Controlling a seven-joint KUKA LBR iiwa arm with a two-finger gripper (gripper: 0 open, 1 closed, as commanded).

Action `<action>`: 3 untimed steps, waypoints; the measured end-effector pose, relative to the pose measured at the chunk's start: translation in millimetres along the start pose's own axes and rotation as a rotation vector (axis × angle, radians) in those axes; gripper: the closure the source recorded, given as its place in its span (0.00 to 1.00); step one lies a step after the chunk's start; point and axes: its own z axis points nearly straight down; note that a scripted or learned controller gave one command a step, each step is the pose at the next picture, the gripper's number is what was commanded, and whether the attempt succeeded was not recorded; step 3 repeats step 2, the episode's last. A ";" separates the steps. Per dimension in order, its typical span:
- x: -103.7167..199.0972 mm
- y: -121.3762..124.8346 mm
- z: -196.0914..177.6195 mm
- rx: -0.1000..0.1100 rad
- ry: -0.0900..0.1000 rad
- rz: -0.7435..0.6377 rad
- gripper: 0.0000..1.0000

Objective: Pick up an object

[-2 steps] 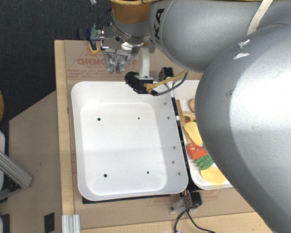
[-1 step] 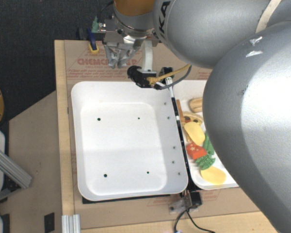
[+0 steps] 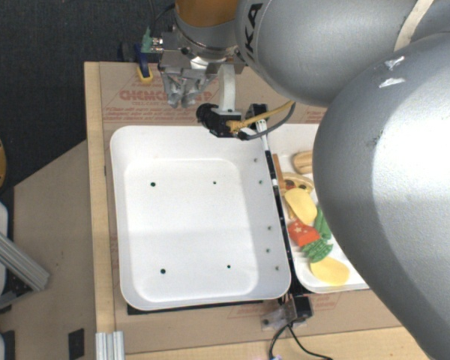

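Gripper [image 3: 181, 92] hangs at upper centre, jaws' state I cannot tell; it should swing to the toys [image 3: 312, 227] at right.

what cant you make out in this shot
- Right bin: in the camera view the grey arm covers most of it, so the items farther right are hidden.
- Gripper: small and blurred beyond the left bin; the finger state is unreadable.
- Items in the right bin: yellow, red and green pieces overlap, too small to identify.
- Bench lettering: partly blocked by the gripper.
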 end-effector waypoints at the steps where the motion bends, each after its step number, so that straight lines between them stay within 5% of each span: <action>1: 0.1 0.0 -0.5 0.000 0.000 0.000 1.00; 3: 0.2 0.2 -7.1 -0.004 0.001 0.000 1.00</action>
